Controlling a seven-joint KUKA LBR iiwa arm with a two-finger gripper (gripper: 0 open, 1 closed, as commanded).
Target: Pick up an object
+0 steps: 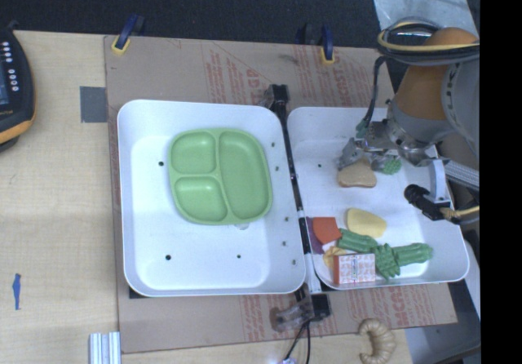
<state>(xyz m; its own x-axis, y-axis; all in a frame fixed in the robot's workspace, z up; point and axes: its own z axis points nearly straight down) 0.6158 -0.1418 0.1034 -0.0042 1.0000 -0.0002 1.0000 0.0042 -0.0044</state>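
The right bin [314,130] holds several small objects. A tan flat piece [356,178] lies near its middle, and my gripper [369,153] hovers just above and behind it at the bin's far side. A small green bit [392,164] shows right beside the gripper's head; I cannot tell whether it is held. Toward the front lie a yellow lump [365,223], an orange-red block [325,229], a green knobbly toy [385,253] and a small printed carton [353,268].
The left bin [143,264] bears a green divided plate [220,175]. A black cable end [422,201] hangs over the right bin's right side. A tan curled object [377,340] lies on the cardboard in front of the bins. A controller pendant [12,85] sits at far left.
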